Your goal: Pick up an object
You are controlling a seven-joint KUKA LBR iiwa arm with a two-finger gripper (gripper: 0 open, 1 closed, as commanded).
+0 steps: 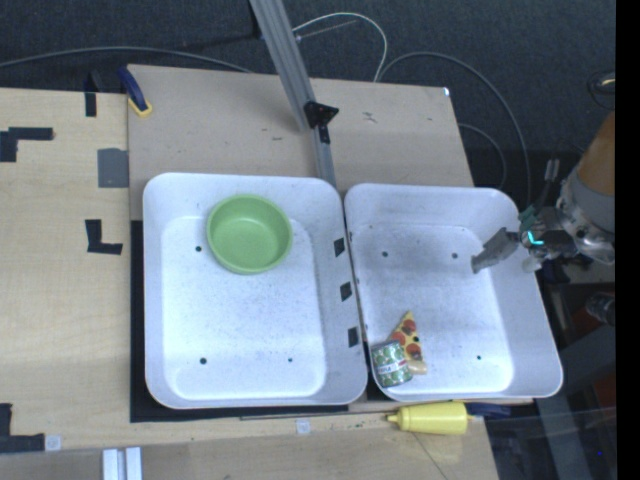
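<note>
A yellow bottle point(432, 418) lies on the worktop point(390, 133), just below the right bin. A metal pole point(285, 48) crosses above the worktop.

Two shallow white plastic bins point(180, 368), matt and black-speckled, sit on a pale wooden bench point(60, 308); the left one holds a smooth round green plastic bowl point(249, 233).

No legible text, perhaps print on the small can point(392, 365), unreadable.

Bowl left, clutter right

Green plastic bowl point(249, 233) in the left white bin point(170, 368); small can point(391, 364) and pizza-slice toy point(407, 334) in the right white bin point(520, 358), left of and nearer than the gripper point(497, 248).
</note>
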